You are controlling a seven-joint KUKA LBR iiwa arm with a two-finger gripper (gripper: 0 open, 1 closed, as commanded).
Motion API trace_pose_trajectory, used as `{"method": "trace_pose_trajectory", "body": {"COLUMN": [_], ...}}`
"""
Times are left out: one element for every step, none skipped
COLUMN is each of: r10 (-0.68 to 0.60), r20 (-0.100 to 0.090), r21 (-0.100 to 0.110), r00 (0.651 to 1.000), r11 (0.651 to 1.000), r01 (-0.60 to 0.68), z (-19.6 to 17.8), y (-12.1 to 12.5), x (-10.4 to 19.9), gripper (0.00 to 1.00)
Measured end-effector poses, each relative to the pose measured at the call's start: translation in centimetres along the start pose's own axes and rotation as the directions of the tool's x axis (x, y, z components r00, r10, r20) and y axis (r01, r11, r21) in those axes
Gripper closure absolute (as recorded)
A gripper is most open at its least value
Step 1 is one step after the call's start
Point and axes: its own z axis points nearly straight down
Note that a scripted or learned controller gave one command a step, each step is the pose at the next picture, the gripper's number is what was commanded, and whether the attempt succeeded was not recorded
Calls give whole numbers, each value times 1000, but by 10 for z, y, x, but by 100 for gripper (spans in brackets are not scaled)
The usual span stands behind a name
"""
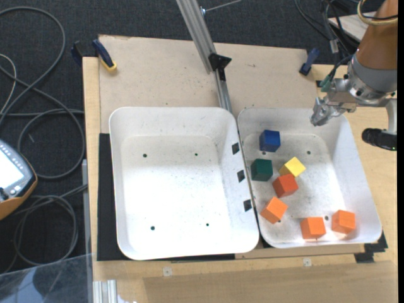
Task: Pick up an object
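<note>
Dark carpet and loose cables surround a wooden bench (158, 68) that carries two white bins side by side. Left bin (126, 131) has nothing to grasp; right bin (353, 169) holds seven cubes.

At the right bin's far right corner hangs the gripper (320, 115), just above the rim. How far its jaws are parted cannot be told from this slant, and nothing shows between them.

Every cube lies toward the near side and the left of the gripper. Nearest is the blue cube (269, 139), by the far wall of the bin and standing apart from the rest. Past it toward the middle sit the green cube (261, 168), yellow cube (293, 166) and red cube (285, 185), bunched close, yellow and red touching or nearly so. An orange cube (274, 209) sits nearer the divider, and two more orange cubes (313, 227) rest just beside each other at the near right corner.

As cubes, none has a long axis to line up with. The blue one looks the likeliest target: a short move left and toward the near edge, then down, with free space on all its sides.
</note>
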Motion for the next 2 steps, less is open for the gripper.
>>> {"method": "trace_pose_trajectory", "body": {"r10": [-5,-6], "r20": [-5,-5], "r21": [8,9], "r00": [1000,1000], "r11": [1000,1000], "r01": [5,6], "z": [-16,-26], "y": [-15,-24], "x": [53,113], "gripper": [100,100]}}
